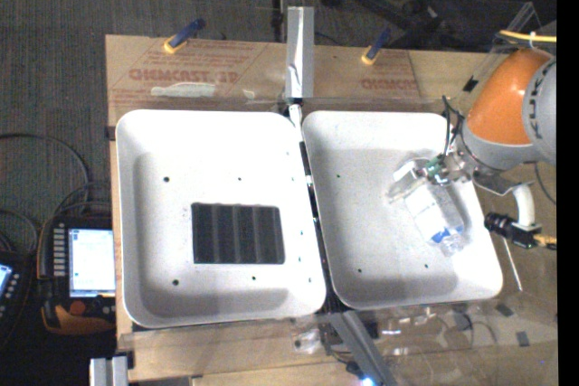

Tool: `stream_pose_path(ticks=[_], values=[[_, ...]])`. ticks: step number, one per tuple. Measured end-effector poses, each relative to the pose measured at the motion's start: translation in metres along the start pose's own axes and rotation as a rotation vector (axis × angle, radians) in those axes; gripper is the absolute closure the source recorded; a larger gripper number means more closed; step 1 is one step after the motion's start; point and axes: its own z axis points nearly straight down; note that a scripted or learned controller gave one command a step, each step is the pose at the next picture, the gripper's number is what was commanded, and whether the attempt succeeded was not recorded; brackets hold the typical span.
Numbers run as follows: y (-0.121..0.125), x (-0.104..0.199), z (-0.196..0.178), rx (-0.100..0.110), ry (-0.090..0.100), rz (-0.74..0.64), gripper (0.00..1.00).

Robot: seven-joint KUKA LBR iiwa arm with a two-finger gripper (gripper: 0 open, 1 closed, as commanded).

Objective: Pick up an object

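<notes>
A clear plastic bottle (432, 208) with a small blue patch near its lower end lies slantwise in the right bin (362, 258), towards that bin's right side. The arm reaches in from the right, its orange band (507, 108) above the bin's far right corner. My gripper (441, 169) is low over the bottle's upper end, close to it or touching it; the view is too small and cluttered there to say which. A dark ribbed rectangular block (238, 233) lies flat in the middle of the left bin (145, 149).
The two bins meet along a raised rim (308, 194) at the centre. A metal post (297, 59) stands behind that seam. Clamps (184, 34) hold the board at the back. A handheld controller (77, 262) lies left of the bench.
</notes>
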Motion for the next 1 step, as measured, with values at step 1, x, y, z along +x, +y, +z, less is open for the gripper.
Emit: stream_pose_path(ticks=[1], values=[[0.0691, -0.0131, 0.003, 0.012, 0.007, 0.084, 0.0]])
